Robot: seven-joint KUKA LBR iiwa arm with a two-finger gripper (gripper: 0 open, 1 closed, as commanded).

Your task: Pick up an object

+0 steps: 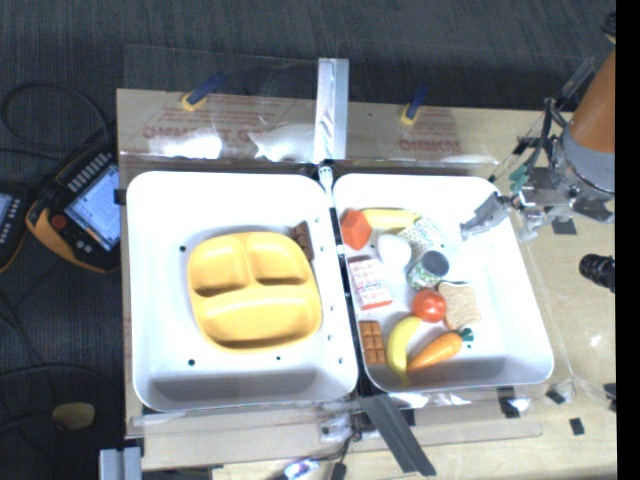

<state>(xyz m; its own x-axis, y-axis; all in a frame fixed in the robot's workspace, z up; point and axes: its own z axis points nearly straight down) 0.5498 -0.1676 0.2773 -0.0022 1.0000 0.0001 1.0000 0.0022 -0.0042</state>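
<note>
Approach step: tool [487,215], finger state I could not tell, hung over the right bin's [535,313] far right rim, carrying nothing, with the tomato [429,306] and carrot [437,349] lying nearer; descent onto one was needed next.

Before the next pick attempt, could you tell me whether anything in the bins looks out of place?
One small oddity: a brown block sits wedged against the yellow tray in the left bin, apart from the other food.
</note>
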